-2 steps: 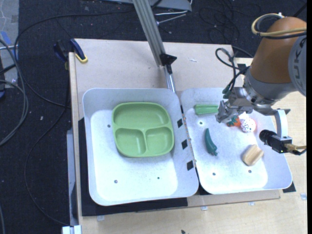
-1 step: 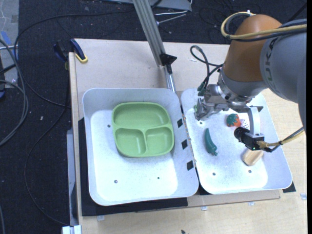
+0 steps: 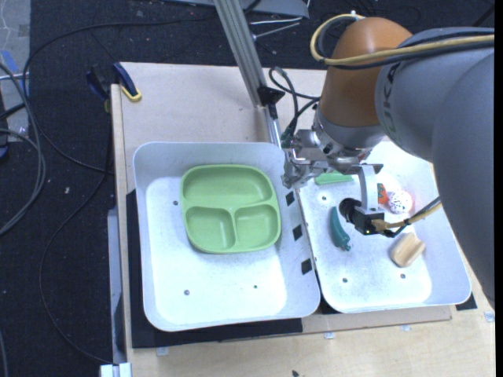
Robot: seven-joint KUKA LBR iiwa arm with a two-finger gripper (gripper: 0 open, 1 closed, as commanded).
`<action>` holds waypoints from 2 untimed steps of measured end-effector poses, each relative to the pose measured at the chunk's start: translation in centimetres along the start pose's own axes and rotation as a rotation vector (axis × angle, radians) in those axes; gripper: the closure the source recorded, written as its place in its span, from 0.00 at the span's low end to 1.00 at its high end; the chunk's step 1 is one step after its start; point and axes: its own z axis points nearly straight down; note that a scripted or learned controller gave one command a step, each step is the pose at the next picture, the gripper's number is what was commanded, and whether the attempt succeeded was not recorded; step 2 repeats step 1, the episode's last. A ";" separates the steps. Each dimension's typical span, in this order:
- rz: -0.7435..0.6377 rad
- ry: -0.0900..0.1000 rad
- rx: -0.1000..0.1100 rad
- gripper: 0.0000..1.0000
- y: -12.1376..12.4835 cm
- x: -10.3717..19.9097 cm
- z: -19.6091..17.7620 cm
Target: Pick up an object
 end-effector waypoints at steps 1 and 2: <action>0.000 0.001 -0.002 1.00 1.6 5.3 -1.2; 0.000 0.001 -0.002 1.00 1.6 5.3 -1.2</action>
